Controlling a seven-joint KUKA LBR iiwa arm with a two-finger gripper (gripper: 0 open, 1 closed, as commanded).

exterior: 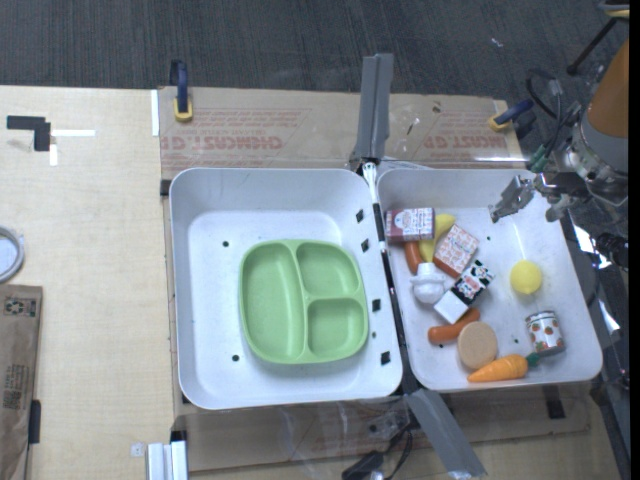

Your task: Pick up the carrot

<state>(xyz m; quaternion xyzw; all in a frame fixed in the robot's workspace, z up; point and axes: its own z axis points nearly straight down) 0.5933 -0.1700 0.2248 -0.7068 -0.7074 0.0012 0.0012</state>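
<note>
The carrot (497, 369), orange with a small green top, lies near the front rim of the right bin (583, 360), just below a tan round disc (478, 344) and to the left of a small can (543, 332). My gripper (531, 202) hangs over the far right part of that bin, well behind the carrot and apart from it. Its fingers stand open with nothing between them.
The right bin also holds a red and white box (410, 224), a patterned box (456, 249), a black and white carton (470, 286), two sausages (452, 331), a white piece (428, 286) and a yellow ball (526, 277). A green divided plate (285, 313) lies in the left bin (200, 268).
</note>
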